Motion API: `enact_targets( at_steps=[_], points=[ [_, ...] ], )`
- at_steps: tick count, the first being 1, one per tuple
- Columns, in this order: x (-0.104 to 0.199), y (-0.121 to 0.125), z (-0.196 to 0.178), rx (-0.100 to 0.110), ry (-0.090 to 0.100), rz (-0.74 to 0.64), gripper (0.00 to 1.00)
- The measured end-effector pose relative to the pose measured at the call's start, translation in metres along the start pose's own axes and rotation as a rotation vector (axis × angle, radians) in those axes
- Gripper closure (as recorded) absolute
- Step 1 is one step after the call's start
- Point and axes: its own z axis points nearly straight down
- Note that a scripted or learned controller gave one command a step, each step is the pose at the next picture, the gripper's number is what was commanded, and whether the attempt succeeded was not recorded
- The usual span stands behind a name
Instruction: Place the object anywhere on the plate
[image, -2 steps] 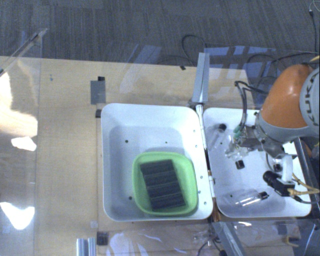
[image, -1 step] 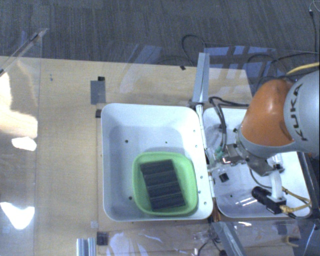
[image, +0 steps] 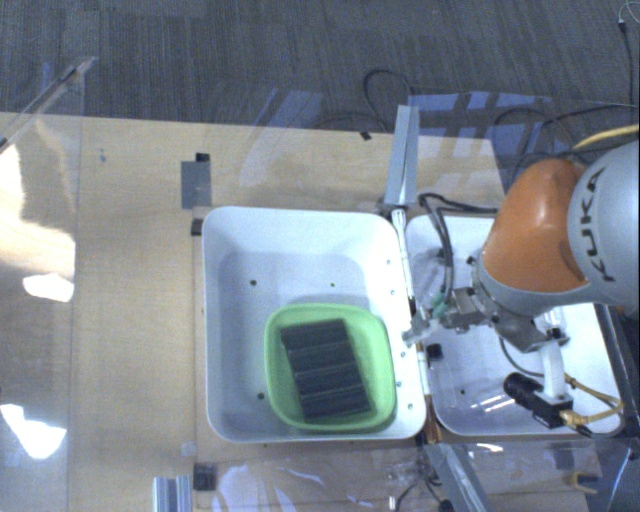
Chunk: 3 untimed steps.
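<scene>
A green square plate (image: 274, 345) sits in the front half of the left bin (image: 235, 300). A dark grey ribbed block (image: 323, 370) lies flat on the plate, slightly skewed, covering most of its middle. My gripper (image: 436, 326) hangs under the orange-banded wrist (image: 540, 240) over the left part of the right bin (image: 470, 400). It is just beside the wall between the two bins, to the right of the plate and apart from the block. The wrist hides most of it.
The arm's grey and orange body covers the back and right of the right bin. A black fitting with a yellow cable (image: 535, 397) shows over that bin's front. A metal post (image: 402, 160) stands behind the bins' shared wall. Light wooden benchtop (image: 110, 330) lies to the left.
</scene>
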Motion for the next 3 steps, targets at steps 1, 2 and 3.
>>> enact_targets(
  at_steps=[1, 2, 3],
  points=[
    [0.000, 0.002, -0.011, -0.006, -0.001, -0.002, 1.00],
    [0.020, 0.002, -0.001, -0.003, 0.000, -0.180, 1.00],
    [0.019, 0.004, -0.012, -0.010, -0.002, -0.179, 1.00]
  ],
)
